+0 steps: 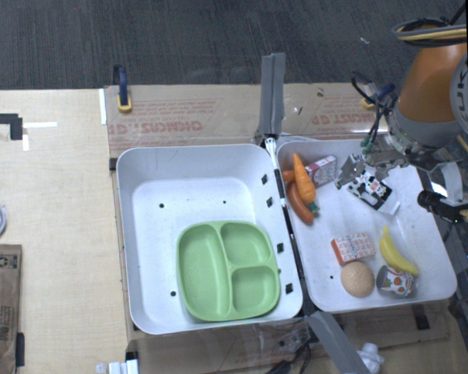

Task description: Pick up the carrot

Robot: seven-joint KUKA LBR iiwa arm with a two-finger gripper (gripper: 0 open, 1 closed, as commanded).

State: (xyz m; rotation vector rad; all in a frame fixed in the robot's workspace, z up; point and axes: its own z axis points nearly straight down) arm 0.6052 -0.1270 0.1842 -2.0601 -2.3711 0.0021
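Note:
The carrot (pixel 302 178) is orange and lies lengthwise near the left wall of the right bin (pixel 421 213), at its far end. A second orange, carrot-like piece (pixel 298 203) with a green tip lies against it on the near side. My gripper (pixel 359 181) hovers over the far middle of the same bin, to the right of the carrot and apart from it. Its fingers look open and hold nothing. The arm's orange band (pixel 429 73) shows at the upper right.
A small pink and white box (pixel 323 169) sits between carrot and gripper. Nearer the front lie an orange and white box (pixel 353 247), a banana (pixel 394 252), a tan ball (pixel 357 279) and a small can (pixel 395 282). A green divided plate (pixel 228 269) lies in the left bin (pixel 143 225).

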